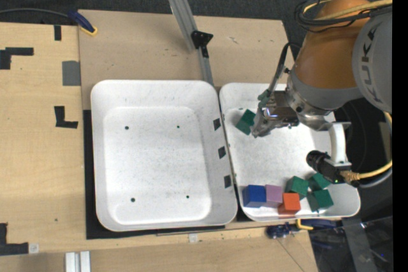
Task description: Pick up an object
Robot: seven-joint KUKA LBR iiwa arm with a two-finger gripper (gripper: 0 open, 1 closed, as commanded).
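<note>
Plywood bench (146, 41), glossy white rt bin (280, 156): jaws (260, 126) beside green block (245, 121); grip state unclear.

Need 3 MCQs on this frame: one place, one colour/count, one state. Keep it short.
1. Where does the blue block lie?
A. left bin
B. right bin, near edge
C. on the bench

2. What colour is the block next to the gripper?
A. green
B. orange
C. purple

3. How does the arm stand?
A. parked off the bench
B. over the left bin
C. reaching over the right bin

Key: 1 B, it sits in the row of blocks along the right bin's near edge. 2 A, the block beside the gripper is dark green. 3 C, the wrist hangs above the right bin's far half.
</note>
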